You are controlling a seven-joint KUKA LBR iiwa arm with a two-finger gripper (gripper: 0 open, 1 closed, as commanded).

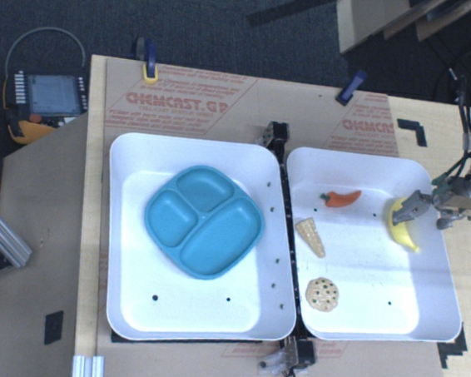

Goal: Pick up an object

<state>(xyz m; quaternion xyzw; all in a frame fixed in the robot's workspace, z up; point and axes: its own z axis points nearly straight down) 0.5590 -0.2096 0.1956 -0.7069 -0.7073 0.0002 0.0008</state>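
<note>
You see two white bins (124,214) on a tan bench (95,169) printed with faded red lettering, and in the left one a sky-blue divided plate (204,220). In the right bin you have a yellow banana (403,230), an orange carrot (342,198) with a dark tip, a pale beige wedge (311,236), and a tan cookie (321,294) speckled with dark dots. The gripper (434,209) at the banana is grey.
</note>
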